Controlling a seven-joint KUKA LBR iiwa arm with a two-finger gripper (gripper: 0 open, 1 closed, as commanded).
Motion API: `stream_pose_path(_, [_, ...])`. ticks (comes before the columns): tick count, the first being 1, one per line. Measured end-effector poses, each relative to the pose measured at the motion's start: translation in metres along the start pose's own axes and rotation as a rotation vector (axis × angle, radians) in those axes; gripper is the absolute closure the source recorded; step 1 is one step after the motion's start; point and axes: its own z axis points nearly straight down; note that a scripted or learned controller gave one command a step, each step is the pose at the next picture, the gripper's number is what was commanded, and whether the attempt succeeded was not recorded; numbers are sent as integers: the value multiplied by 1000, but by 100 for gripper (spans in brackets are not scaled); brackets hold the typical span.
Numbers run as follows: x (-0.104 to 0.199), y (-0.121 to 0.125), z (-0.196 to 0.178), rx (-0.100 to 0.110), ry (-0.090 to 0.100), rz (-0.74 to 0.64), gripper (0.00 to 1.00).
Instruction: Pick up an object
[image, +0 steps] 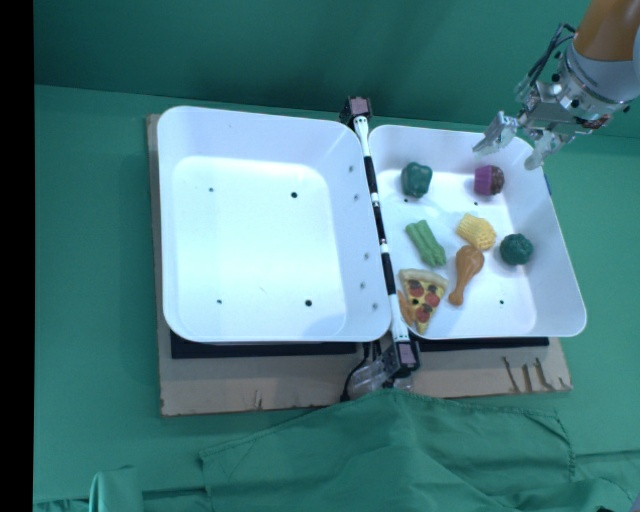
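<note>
— While the arm (600, 40) reaches in from the right, where is the gripper (516, 140)?

— Above the far right corner of the right bin (560, 300), fingers (495, 134) spread apart and holding nothing.

— What lies under it?

— A purple piece (489, 180), just near and a little left of the gripper, close to the bin's far wall. They are apart, not touching.

— And the rest of the bin?

— A dark green pepper (417, 179) sits to the left of the purple piece. Nearer, a light green bean (425, 242) lies at a slant, with a yellow corn (477, 232) to its right and a dark green lump (516, 249) further right, near the wall. A brown drumstick (465, 273) lies just near the corn, its thin end pointing toward the near side. A pizza slice (421, 298) lies at the near left, beside the divider (378, 225).

— The left bin (190, 130)?

— White, with a few dark dots on its floor. Both bins rest on a cardboard sheet (200, 390) over green cloth (90, 250)
</note>
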Motion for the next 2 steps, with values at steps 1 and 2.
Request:
stream_pose_path(1, [0,0,0,0,0,0,0])
stream_pose_path(2, [-7,8,54,6,0,1,0])
